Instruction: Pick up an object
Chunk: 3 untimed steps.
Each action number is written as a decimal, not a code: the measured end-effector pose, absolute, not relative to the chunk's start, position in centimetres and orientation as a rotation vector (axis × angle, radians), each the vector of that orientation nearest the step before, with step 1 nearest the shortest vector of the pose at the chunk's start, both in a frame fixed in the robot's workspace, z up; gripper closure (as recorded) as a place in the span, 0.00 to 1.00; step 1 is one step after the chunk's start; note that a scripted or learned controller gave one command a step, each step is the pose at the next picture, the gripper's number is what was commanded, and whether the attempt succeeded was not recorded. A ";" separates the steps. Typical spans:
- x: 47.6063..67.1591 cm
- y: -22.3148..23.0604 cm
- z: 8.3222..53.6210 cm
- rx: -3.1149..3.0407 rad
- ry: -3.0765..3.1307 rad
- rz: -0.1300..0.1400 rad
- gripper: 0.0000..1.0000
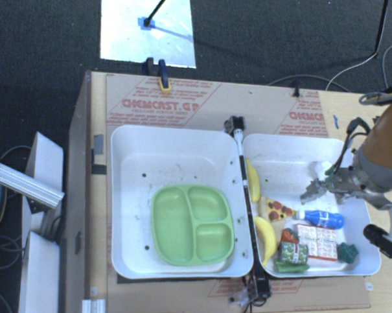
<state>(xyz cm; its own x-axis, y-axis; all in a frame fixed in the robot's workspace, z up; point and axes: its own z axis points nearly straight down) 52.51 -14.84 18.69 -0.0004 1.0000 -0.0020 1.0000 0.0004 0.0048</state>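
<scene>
Early in the task, by the look of it: no lift made, no grasp to be seen. Reaching in from the right, the grey arm with the orange band (384, 144) and its two-finger gripper (313, 189), low over the middle of the right-hand shallow white bin (294, 142). Cannot tell whether the gripper is wide or narrow, being too small and blurred at this slant; cannot make out anything held in it either. Close by the gripper, the likeliest candidates: a small white object (322, 168) just behind it toward the far wall, and a blue plastic bottle with a white cap (323, 220) lying on its side just in front. Further off in the same bin, all resting on the floor: a toy pizza slice (279, 209), a yellow banana against the dividing wall (252, 181), a second yellow banana nearer the front (266, 237), a flat red and white box (315, 242), a green packet (292, 253) touching the box, and a dark green lump (347, 252) in the front right corner. In the left-hand shallow white bin (117, 181), a pale green divided plastic plate (193, 224), well apart from the gripper. Left to do, judging from this: settle on one object, close on it, raise it clear of the bin
</scene>
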 end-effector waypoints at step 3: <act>56.1 -10.4 9.0 2.208 2.212 0.015 0.00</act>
<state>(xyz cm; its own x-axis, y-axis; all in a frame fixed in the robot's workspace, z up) 56.08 -10.39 9.00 -0.0015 1.0000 -0.0045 0.9998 0.0016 0.0182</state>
